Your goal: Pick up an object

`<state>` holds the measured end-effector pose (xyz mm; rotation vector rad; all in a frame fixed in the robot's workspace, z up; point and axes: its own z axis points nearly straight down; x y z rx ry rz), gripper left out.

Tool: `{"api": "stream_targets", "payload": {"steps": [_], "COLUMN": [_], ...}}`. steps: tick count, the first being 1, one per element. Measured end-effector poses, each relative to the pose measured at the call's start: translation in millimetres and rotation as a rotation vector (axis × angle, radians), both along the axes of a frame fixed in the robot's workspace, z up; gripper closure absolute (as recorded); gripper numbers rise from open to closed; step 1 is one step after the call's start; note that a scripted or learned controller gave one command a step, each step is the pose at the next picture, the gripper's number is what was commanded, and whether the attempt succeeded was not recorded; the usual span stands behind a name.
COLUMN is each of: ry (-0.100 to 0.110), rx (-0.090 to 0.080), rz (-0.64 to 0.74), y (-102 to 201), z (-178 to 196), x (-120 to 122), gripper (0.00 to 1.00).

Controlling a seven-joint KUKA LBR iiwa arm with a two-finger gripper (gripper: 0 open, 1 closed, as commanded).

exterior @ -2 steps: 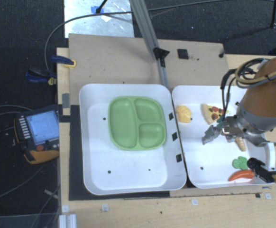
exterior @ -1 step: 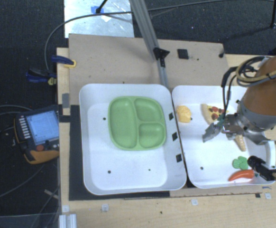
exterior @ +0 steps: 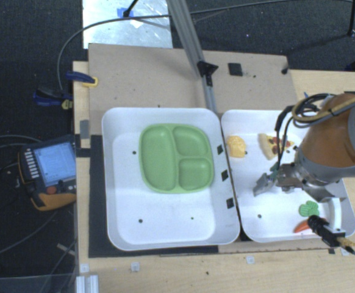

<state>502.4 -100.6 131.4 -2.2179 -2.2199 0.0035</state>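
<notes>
Spotted far left, off the bench: a handheld pendant (exterior: 49, 170) with a lit screen. Then the left bin (exterior: 122, 224), with a green divided plate (exterior: 177, 157) lying flat in its upper half. Across the divide, in the right bin (exterior: 251, 221): a yellow lump (exterior: 236, 146) just beside the left wall, and a pale wedge-shaped piece (exterior: 270, 144) close by. Lower down, saw the gripper (exterior: 266, 185) poised over bare bin floor, well apart from both. Couldn't tell whether the claw was spread or closed. Further right, tucked under the arm (exterior: 330, 145): a green piece (exterior: 308, 209) and an orange piece (exterior: 302, 226) near the front wall.
</notes>
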Motion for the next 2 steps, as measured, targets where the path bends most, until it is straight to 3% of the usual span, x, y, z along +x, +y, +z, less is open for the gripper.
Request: {"api": "stream_targets", "payload": {"steps": [1, 2], "ry": [-0.008, -0.017], "rx": [0.0, 0.0], "rz": [0.0, 0.001], "y": [-0.2, 0.0], "z": [-44.7, -31.5], "x": [2.2, 4.9], "gripper": [0.0, 1.0]}}
